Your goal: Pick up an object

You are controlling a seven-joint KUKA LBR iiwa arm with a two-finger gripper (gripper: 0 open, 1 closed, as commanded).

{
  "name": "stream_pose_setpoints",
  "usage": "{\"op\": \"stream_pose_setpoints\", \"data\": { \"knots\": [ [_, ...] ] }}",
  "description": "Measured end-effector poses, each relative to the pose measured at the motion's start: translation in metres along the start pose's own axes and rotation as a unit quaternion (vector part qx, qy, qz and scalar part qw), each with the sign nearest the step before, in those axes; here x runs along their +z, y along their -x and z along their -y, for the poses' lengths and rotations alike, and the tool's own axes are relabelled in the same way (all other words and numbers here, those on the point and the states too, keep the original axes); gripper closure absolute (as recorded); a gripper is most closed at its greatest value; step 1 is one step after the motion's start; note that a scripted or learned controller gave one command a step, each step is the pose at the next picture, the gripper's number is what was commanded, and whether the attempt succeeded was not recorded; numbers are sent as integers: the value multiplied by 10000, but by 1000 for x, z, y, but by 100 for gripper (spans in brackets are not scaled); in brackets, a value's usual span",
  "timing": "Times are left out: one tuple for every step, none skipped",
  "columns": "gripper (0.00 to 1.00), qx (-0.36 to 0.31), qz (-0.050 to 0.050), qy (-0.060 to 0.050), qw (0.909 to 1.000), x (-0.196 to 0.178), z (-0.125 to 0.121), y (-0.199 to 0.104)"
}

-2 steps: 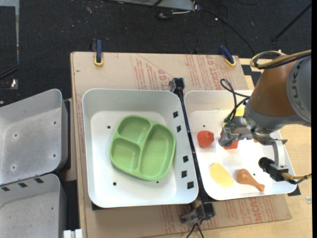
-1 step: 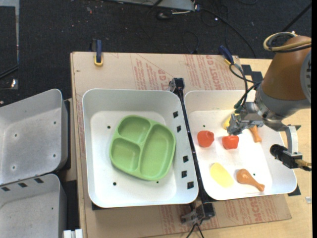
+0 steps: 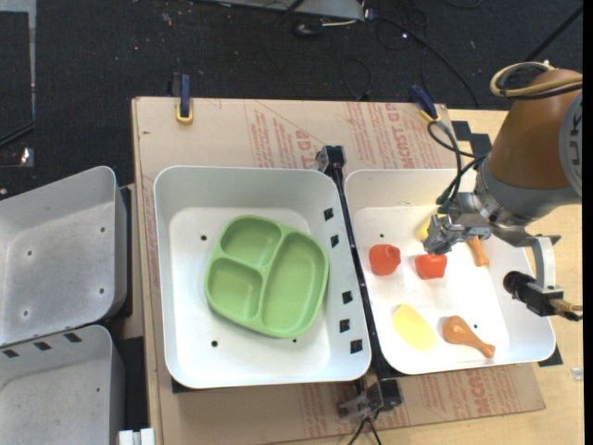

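I see the bench (image 3: 278, 128) from above, with two white bins side by side at the centre of the frame. The left bin (image 3: 176, 276) holds a green tray (image 3: 267, 274) with three compartments, lying tilted on the bin floor. The right bin (image 3: 519, 341) holds the loose objects: a red piece (image 3: 384, 259) near the bin's left wall, a second red piece (image 3: 431, 266) just right of it, a yellow piece (image 3: 413, 327) toward the lower middle, and an orange drumstick shape (image 3: 467, 335) at lower right. A small orange stick (image 3: 478, 251) lies right of the second red piece, partly under the arm. The arm (image 3: 533, 146) enters from the right edge, its orange band in the upper right of the frame. The gripper (image 3: 441, 235) sits low over the right bin's upper middle, just above the second red piece and beside a small yellow bit (image 3: 427, 226). I cannot tell how the gripper's hand is set, nor whether it touches any piece. A grey lid (image 3: 56, 248) lies at the left edge of the frame.
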State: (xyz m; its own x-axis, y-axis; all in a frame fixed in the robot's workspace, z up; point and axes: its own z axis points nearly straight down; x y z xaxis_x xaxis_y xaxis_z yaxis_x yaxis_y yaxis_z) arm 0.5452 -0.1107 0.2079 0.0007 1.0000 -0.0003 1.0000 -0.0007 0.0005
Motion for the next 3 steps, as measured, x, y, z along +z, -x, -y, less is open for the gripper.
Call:
{"op": "stream_pose_setpoints", "data": {
  "knots": [
    [100, -38, -6, 3, 10000, 3, -10, -45],
    [100, -45, -7, 8, 10000, -13, -18, -95],
    [100, -45, -7, 2, 10000, -7, -28, -147]
  ]
}}
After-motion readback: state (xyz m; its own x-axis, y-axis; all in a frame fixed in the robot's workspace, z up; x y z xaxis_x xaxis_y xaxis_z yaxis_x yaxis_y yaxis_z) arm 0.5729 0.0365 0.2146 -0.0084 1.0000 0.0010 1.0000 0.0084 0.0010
